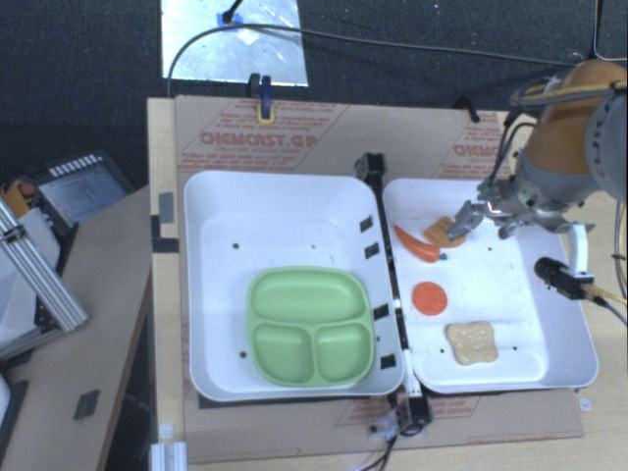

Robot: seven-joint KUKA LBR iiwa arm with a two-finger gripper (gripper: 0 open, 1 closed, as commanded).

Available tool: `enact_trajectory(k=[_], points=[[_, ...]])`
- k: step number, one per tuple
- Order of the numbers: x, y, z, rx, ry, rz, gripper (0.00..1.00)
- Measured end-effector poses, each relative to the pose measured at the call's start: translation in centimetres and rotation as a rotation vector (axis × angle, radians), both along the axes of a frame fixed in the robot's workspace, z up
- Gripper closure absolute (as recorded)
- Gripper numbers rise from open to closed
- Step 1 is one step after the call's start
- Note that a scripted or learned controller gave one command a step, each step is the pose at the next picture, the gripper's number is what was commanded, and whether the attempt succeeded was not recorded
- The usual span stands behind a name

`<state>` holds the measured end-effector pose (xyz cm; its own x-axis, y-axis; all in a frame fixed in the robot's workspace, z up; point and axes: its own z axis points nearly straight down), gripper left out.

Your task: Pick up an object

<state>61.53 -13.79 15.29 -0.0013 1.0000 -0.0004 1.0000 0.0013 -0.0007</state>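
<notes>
Left bin (211, 292): holds a green divided plate (310, 325) toward its near side.

Right bin (559, 346): holds a tan cracker-like piece (472, 341) near the front, a round orange slice (429, 298) just behind it, a red-orange carrot-shaped piece (415, 244) by the left wall, and a small orange wedge (439, 232) touching it.

Gripper (465, 220): low over the right bin, tip at the orange wedge; whether it is parted or clamped cannot be told.

Even, fairly bright light falls from above, and the two white bins (294, 194) look nearly washed out. A foil sheet (234, 26) at the far left glares strongly. Shadows are soft and short. The picture is slightly grainy, and the arm (574, 135) at the right looks a little blurred.
</notes>
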Motion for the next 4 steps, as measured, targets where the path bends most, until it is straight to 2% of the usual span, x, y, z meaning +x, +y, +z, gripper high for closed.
enact_trajectory(k=[1, 2, 3, 4], points=[[-0.3, 0.1, -5.4, -0.002, -0.011, -0.002, 0.00], [-0.2, 0.1, -6.8, -0.001, -0.004, 0.000, 0.00], [-0.1, 0.1, -5.6, -0.001, -0.007, 0.000, 1.00], [0.5, 0.0, 0.8, -0.001, -0.009, 0.003, 1.00]])
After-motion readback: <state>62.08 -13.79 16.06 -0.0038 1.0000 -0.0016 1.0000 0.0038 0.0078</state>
